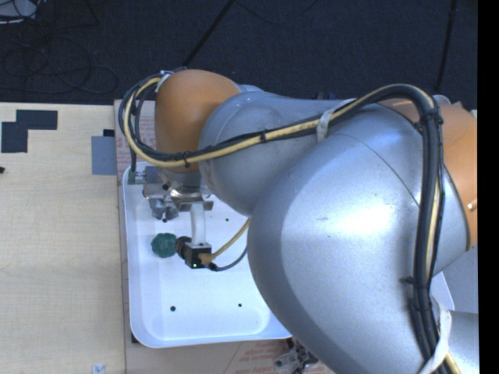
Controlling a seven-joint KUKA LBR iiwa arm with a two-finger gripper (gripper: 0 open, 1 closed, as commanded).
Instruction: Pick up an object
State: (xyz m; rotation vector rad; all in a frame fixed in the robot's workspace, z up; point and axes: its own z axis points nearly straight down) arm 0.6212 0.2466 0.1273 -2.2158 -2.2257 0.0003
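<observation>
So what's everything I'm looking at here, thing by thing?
wooden panel: 1, pale wood, left side of the view
dark patches: 2, one black and stepped, one grey-blue rectangle, on the panel's far part
white bin: 1, white, shallow, right of the panel
green lump: 1, dark green, rounded, on the bin floor near its left wall
dark dots: 3, black, scattered on the bin floor; too small to identify
cardboard: 1, brown, at the bin's near edge
claw: 1, metal grey, just above the green lump
arm: 1, grey with an orange band, reaching in from the right over the bin
</observation>
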